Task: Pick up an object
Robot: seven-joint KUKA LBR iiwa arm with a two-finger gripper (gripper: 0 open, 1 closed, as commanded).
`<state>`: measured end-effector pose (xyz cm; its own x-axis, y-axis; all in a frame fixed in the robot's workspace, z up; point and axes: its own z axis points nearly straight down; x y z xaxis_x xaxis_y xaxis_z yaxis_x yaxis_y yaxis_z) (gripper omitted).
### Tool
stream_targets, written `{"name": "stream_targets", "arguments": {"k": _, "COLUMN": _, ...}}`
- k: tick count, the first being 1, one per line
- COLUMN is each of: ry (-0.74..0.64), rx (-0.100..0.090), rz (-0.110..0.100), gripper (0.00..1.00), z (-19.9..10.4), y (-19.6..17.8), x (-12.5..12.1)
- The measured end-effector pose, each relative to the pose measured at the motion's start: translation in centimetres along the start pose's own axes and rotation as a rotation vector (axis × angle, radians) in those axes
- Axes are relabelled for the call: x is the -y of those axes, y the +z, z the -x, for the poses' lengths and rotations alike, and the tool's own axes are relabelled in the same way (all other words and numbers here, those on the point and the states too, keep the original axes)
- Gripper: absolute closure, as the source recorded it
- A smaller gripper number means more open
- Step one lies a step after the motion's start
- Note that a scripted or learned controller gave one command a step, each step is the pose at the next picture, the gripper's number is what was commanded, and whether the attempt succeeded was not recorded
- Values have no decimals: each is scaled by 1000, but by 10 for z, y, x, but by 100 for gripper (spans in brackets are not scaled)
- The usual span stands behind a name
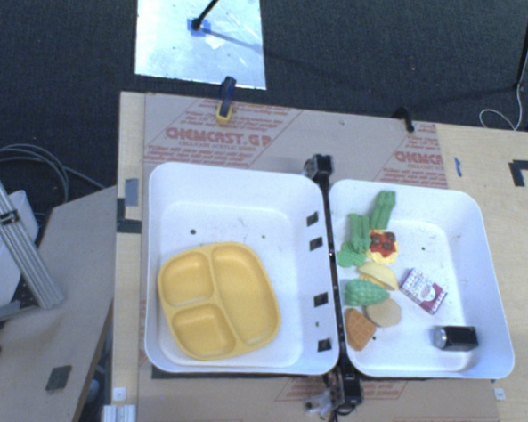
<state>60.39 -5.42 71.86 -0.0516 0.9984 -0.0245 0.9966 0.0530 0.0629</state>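
- We log a left bin (pixel 185 196), smooth white plastic, holding a yellow three-compartment tray (pixel 218 297).
- We log a right bin (pixel 489 255): toy foods (pixel 373 257) clustered at its left edge, a black block (pixel 455 337) near its front-right corner.
- Jaws: we cannot tell.

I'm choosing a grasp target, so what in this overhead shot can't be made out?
- Print on the small red-and-white packet: too small, blurred.
- Green toy vegetables and the red-and-yellow toy: overlapping, boundaries unclear.
- Small dark metallic block: identity unclear, glare.
- Yellow three-compartment tray: depth indeterminable from above.
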Motion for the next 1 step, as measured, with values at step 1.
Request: {"name": "stream_targets", "arguments": {"k": 1, "ry": -3, "rx": 1, "rz": 4, "gripper": 100, "z": 0, "y": -12, "x": 0}}
